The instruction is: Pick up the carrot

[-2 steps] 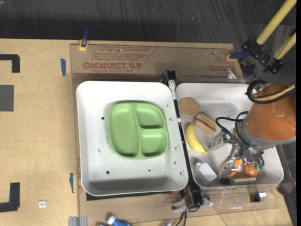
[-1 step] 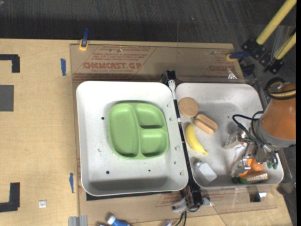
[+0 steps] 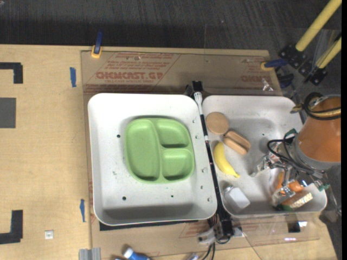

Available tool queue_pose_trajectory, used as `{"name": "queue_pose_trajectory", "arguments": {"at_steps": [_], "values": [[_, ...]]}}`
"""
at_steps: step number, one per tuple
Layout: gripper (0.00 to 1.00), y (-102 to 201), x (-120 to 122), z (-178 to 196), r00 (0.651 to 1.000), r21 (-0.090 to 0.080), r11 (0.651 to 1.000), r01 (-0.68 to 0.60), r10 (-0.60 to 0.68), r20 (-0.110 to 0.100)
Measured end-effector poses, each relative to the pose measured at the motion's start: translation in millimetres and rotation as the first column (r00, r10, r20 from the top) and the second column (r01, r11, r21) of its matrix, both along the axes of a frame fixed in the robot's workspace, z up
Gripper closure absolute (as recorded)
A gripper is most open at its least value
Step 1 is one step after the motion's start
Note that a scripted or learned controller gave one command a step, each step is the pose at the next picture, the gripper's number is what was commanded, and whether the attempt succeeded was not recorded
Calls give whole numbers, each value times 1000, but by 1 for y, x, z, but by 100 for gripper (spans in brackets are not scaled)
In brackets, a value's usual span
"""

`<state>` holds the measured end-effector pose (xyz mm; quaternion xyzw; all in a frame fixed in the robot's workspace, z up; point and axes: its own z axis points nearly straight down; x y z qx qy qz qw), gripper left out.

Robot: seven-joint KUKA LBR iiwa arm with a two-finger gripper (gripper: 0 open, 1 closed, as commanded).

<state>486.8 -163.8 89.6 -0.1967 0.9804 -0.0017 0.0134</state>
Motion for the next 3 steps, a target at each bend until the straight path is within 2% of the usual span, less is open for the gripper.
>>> {"name": "queue_pose_trajectory", "arguments": {"at_steps": [1, 2, 3], "values": [[0, -53, 33, -1, 970, 7, 970, 243, -243, -11], [100, -49, 37, 13, 969, 14, 969, 247, -247, 0], [100, 11, 145, 1, 961, 7, 961, 277, -276, -12]]}}
